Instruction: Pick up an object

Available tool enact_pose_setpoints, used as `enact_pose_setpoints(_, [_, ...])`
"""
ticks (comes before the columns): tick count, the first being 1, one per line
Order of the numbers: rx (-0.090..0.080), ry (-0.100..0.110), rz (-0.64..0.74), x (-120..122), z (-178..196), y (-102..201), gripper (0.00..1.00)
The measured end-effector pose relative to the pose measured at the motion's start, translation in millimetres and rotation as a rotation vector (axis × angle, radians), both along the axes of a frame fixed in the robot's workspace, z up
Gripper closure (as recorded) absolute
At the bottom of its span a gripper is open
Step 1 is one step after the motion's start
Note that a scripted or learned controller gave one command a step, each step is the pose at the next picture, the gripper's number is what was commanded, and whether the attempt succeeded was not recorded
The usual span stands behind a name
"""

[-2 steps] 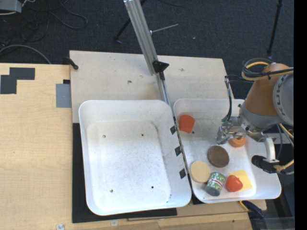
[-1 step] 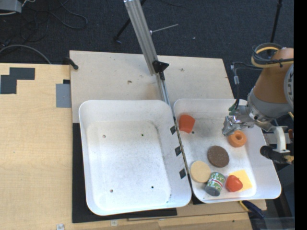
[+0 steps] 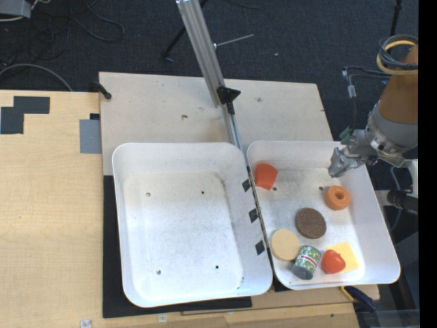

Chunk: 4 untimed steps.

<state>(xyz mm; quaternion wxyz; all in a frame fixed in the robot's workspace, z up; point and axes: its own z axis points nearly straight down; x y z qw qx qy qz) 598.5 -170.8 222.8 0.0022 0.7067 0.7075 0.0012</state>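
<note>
The right bin [image 3: 372, 203] holds several small objects: an orange-red cup [image 3: 265, 176] near its left wall, an orange ring [image 3: 337, 197], a brown disc [image 3: 311, 223], a tan disc [image 3: 285, 244], a green-labelled can [image 3: 306, 262], a red piece [image 3: 332, 261] and a yellow block [image 3: 349, 255]. My gripper [image 3: 339, 164] hangs over the bin's far right part, just above and beyond the orange ring. Nothing shows between its tips.
The left bin [image 3: 136, 162] lies beside the right one, with black clips [image 3: 253, 214] along the shared wall. A slanted aluminium post [image 3: 205, 50] rises behind the bins. Wooden tabletop [image 3: 48, 210] lies to the left.
</note>
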Motion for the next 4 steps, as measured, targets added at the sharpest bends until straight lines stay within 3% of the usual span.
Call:
enact_pose_setpoints(1, [0.001,0.003,0.0,0.4,34.0,-1.2,1.0])
enact_pose_setpoints(4, [0.004,0.011,0.002,16.8,18.7,160.7,1.0])
